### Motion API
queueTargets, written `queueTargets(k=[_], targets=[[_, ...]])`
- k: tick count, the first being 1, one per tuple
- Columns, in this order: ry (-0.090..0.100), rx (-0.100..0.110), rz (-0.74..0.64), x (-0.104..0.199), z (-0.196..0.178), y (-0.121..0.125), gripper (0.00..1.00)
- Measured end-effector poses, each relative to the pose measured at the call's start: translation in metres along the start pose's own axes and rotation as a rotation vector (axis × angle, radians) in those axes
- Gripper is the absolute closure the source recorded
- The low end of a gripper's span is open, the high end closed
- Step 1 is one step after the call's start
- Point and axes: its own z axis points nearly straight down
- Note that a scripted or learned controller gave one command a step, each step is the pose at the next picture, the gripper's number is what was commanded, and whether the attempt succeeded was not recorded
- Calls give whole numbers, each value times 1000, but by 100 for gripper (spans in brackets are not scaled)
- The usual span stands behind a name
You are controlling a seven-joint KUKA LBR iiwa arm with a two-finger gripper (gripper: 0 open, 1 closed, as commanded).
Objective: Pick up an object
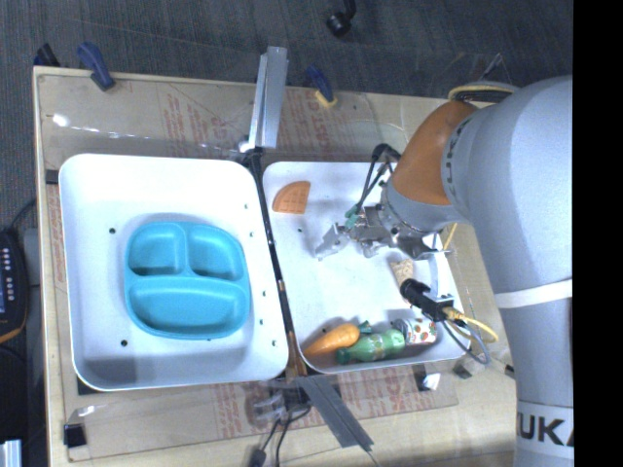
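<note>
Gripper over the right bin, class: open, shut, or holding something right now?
Gripper: cannot be told; it hovers over the right bin, nothing visibly between it.

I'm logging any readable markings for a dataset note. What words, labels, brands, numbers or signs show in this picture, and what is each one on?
"UKA": white letters on the grey arm, low at the right, cut off by the picture's edge.
Red print on the bench sheet around the bins: too small and faint to read.
Label on the green bottle in the right bin: blurred, unreadable.
The blue tray and left bin carry no visible text.
</note>
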Motion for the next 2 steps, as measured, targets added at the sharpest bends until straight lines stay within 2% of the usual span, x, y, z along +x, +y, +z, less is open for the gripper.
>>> queueTargets(k=[1,2], targets=[[-1,-1,1,12,-1,41,0],[0,1,3,14,0,-60,0]])
